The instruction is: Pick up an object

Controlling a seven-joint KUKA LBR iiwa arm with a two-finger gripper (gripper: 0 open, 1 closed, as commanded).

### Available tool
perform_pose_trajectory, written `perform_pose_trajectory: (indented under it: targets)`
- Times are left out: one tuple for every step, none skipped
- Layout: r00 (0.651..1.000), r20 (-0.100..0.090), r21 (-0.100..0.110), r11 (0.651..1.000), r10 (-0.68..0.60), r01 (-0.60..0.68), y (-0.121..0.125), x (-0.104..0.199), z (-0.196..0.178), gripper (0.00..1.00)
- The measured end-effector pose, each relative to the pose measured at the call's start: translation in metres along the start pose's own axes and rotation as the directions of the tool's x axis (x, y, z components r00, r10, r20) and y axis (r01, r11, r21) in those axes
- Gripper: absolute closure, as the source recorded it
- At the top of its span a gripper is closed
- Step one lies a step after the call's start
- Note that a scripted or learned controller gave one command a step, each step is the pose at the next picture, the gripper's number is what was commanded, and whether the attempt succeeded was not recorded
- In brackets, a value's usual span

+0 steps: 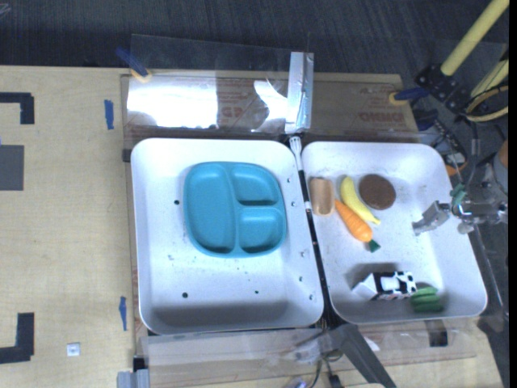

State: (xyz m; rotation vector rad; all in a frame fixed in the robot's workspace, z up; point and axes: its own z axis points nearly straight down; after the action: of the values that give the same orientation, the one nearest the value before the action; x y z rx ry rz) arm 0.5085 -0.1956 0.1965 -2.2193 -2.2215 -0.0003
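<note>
Two shallow white plastic bins sat side by side on the bench. Left bin (153, 297) held a blue three-compartment plastic tray (235, 208), lying flat near its centre.

Right bin (464, 277) held the pickable items: a tan bread-roll-shaped piece (321, 196) by the left wall, a yellow toy banana (356, 200) just right of it, an orange toy carrot with a green tip (355, 221) touching the banana's lower side, and a round brown disc like a cookie (376, 191) just right of the banana. Nearer the front wall lay a black-and-white toy cow figure (394, 284) with a green leafy plastic piece (426, 299) touching its right end.

The metal two-finger gripper (430, 217) was over the right side of the right bin, near the right wall, reaching in from the right. It sat right of the cookie disc and carrot, apart from both, and above the cow in the view, also apart. Nothing was visible between its fingers. Finger gap too small and blurred to judge, so open or closed: can't tell
</note>
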Motion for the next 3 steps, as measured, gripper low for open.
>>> perform_pose_trajectory:
  targets:
    - [1.0, 0.0, -0.003, 1.0, 0.0, 0.0, 0.001, 0.0, -0.01, 1.0]
    - [1.0, 0.0, -0.003, 1.0, 0.0, 0.0, 0.001, 0.0, -0.01, 0.0]
    - [0.995, -0.003, 0.008, 0.995, -0.099, 0.099, 0.045, 0.035, 0.09, 0.0]
